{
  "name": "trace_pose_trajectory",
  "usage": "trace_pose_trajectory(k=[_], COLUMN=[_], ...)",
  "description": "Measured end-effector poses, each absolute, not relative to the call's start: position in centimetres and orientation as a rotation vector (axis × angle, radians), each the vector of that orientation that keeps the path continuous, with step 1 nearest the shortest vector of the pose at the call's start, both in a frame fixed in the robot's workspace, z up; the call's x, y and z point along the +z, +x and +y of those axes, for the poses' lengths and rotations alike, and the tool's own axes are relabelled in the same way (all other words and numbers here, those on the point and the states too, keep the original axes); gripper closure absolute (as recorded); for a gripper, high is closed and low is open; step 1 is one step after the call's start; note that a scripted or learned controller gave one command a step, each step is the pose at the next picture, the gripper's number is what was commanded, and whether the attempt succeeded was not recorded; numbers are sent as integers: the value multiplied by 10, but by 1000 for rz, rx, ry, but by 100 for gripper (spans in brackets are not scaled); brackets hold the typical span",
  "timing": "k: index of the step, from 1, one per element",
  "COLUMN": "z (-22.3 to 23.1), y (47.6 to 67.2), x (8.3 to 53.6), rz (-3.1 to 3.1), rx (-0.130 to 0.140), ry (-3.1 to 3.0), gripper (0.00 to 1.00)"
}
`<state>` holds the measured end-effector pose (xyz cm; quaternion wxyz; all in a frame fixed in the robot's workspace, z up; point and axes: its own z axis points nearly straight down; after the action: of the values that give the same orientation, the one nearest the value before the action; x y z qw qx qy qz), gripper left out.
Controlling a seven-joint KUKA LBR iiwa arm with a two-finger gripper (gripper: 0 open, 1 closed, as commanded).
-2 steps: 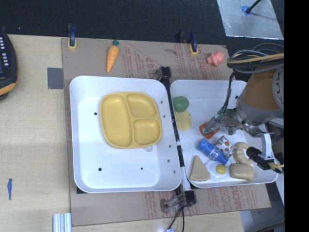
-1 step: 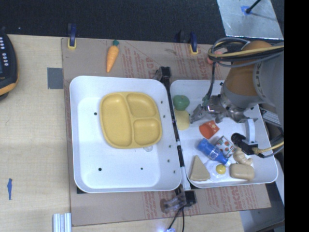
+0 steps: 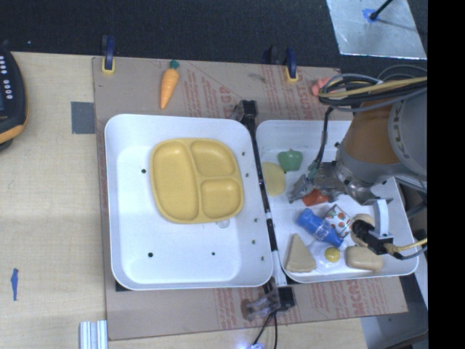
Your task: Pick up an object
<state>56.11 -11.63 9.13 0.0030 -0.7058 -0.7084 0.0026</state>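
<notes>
My gripper (image 3: 305, 188) hangs low in the right bin (image 3: 407, 267), reaching in from the right under the grey arm with its orange band (image 3: 370, 140). Right beside it, partly under it, lies a small red object (image 3: 317, 198). Around it sit a green pepper toy (image 3: 290, 158), a pale yellow piece (image 3: 274, 178), a blue can (image 3: 317, 225), a tan wedge (image 3: 298, 256), a small yellow ball (image 3: 332, 254) and a beige bread-like piece (image 3: 363, 259). Nothing shows held in the gripper.
The left bin (image 3: 123, 267) holds a yellow divided plate (image 3: 196, 179). A toy carrot (image 3: 168, 84) lies on the cardboard behind the bins. Blue clamps (image 3: 108, 53) pin the board's far edge. A black and orange device (image 3: 10, 97) sits at the far left.
</notes>
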Motion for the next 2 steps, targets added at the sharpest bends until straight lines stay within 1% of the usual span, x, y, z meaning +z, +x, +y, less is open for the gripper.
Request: trace_pose_trajectory(k=[1,2], z=[-118,-118], y=[563,563], x=[103,102], rz=[-2223,-2224], rx=[5,6], ry=[-2216,-2215], gripper=[100,0])
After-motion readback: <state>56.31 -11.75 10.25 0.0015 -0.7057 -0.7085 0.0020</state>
